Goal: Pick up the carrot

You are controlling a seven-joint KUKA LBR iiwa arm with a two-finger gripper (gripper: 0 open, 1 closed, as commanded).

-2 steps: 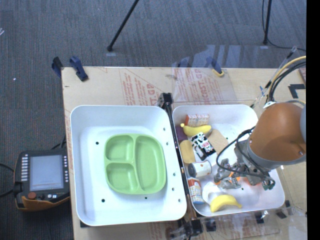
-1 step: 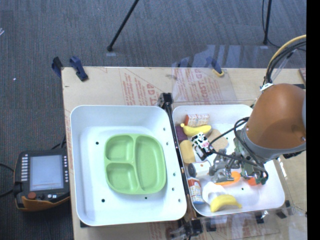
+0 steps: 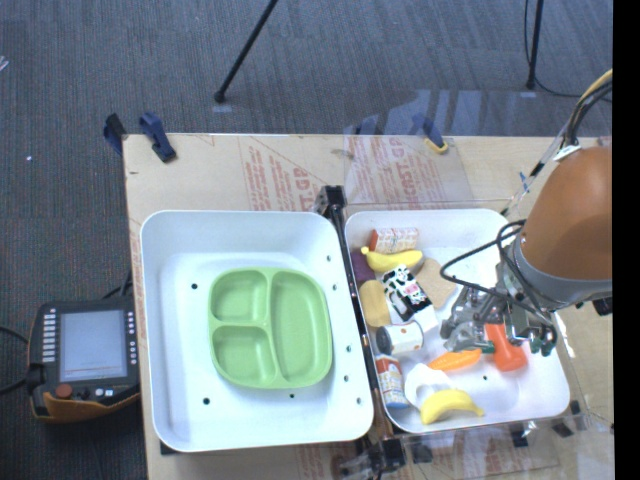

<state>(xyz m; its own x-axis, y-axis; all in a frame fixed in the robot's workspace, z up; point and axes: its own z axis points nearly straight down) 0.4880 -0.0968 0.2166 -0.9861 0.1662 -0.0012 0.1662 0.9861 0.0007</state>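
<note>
At the lower right of the frame, in the right bin (image 3: pixel 545 393), the carrot (image 3: pixel 461 360) lies just below the gripper (image 3: pixel 478 320), apparently touching its lower fingertips. Whether the jaws are spread or pressed together cannot be told. A banana (image 3: pixel 447 404) lies below the carrot.

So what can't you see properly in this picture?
- Gripper: the arm's wrist covers it from above, so open or shut is unclear.
- Carrot: its right end sits under the gripper.
- Small bottle: label too small to read.
- Arm: cut off by the right edge.
</note>
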